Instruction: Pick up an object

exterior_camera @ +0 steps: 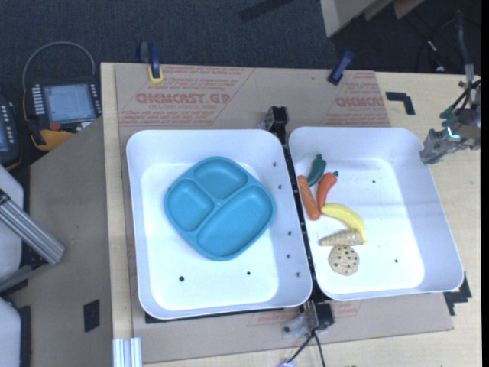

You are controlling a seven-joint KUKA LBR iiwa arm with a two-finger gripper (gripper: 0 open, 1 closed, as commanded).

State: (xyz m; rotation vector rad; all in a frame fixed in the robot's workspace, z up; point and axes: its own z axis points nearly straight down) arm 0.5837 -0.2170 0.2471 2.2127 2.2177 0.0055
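Two bins sit side by side on the surface. A divided plate lies in the left bin. In the right bin, near its left wall, two carrots lie behind a banana, an ice cream cone and a cookie

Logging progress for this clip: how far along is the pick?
Nothing is picked yet. The claw sits at the right bin's far right rim, away from the carrots, banana and cookie lying along its left side. Approach, grasp and lift all remain.
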